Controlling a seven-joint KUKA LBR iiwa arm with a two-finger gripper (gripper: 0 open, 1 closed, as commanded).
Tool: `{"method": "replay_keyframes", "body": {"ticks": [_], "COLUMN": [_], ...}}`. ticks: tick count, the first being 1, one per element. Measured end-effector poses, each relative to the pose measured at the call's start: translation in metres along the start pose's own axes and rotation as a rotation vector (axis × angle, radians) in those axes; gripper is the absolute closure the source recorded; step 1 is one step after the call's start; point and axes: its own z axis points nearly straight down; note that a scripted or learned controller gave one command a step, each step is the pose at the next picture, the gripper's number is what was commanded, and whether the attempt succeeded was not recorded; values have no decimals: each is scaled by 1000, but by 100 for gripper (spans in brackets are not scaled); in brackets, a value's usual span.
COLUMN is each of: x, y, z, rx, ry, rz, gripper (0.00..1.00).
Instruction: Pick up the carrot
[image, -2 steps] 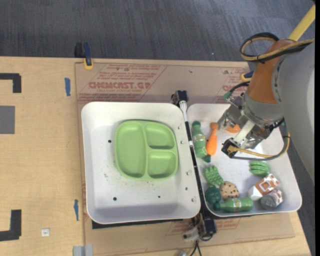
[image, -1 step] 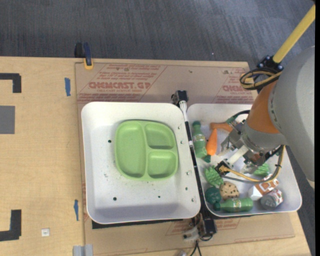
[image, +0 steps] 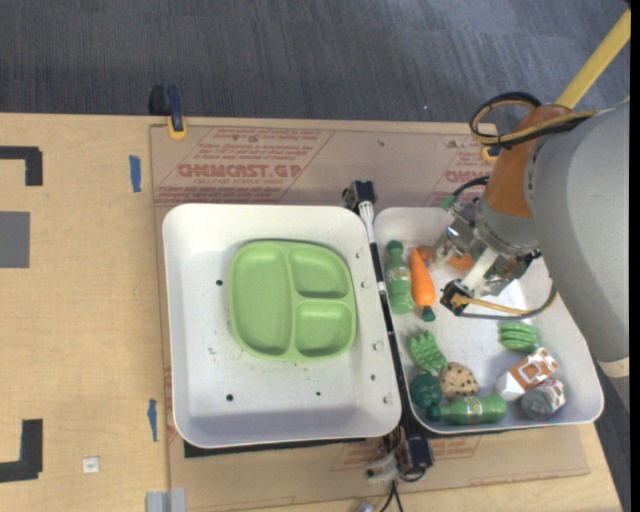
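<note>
Small orange tapered carrot (image: 423, 281) lies just left of my hand (image: 478, 280), against a green plastic bottle (image: 399, 280); can't tell whether the hand is clenched or released, and a slightly off reach likely snags the bottle instead.

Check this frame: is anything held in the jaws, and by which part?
Nothing visibly held. The gripper hovers just right of the carrot, which lies in the right bin.

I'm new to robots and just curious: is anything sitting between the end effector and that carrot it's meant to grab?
Nothing visible blocks it. The end effector hangs just right of the carrot, with bare right bin floor between them. A green bottle crowds the carrot's far, left side.
</note>
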Motion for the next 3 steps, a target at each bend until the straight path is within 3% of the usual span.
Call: {"method": "replay_keyframes", "body": {"ticks": [1, 2, 3], "x": [3, 3, 3], "y": [0, 0, 0], "z": [-12, -11, -22], "rx": [-3, -2, -3], "ry": [5, 5, 5], "rz": [-2, -2, -4], "gripper": [100, 0, 100]}}
